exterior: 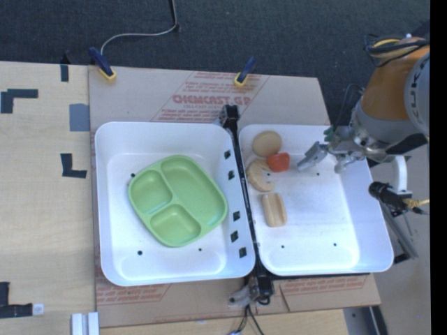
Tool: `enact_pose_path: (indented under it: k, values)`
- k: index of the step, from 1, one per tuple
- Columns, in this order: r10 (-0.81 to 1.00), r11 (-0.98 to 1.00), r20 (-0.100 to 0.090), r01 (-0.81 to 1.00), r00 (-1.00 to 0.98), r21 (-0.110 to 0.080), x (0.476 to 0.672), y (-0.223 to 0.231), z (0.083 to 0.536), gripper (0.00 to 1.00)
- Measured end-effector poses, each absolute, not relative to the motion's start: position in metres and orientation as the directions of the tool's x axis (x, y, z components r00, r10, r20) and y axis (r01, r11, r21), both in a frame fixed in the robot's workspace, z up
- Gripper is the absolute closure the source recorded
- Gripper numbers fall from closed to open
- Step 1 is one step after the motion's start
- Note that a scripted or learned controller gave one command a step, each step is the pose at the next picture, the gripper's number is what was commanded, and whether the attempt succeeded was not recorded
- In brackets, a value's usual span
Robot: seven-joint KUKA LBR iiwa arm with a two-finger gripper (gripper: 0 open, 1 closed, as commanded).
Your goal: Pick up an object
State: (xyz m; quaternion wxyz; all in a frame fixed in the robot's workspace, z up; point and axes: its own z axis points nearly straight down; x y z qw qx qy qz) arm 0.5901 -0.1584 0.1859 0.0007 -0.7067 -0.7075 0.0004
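**Right bin: four food pieces, none taken up**

The right bin (pixel 363 246) holds four small items along its left side: a round bun (pixel 266 144) farthest, a red tomato (pixel 279 162) touching it, a pale disc (pixel 260 176) beside that, and a long roll (pixel 273 209) nearest. All look like light, rigid toy food. The roll lies apart from the rest and is best gripped across its narrow width. The tomato looks smooth and may slip.

The gripper (pixel 312 158) hangs just right of the tomato, fingers apart, holding nothing.

The left bin (pixel 112 208) holds one green divided plate (pixel 177 199).
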Motion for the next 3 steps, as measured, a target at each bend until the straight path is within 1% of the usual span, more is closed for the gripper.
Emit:
enact_pose_path:
  k: [1, 2, 3]
  values:
    - [1.000, 0.002, 0.001, 1.000, -0.002, -0.002, 0.654, -0.105, 0.141, 0.00]
    - [1.000, 0.003, -0.002, 1.000, -0.003, 0.002, 0.669, -0.100, 0.086, 0.00]
    - [1.000, 0.004, -0.004, 1.000, -0.004, 0.002, 0.669, -0.100, 0.096, 1.00]
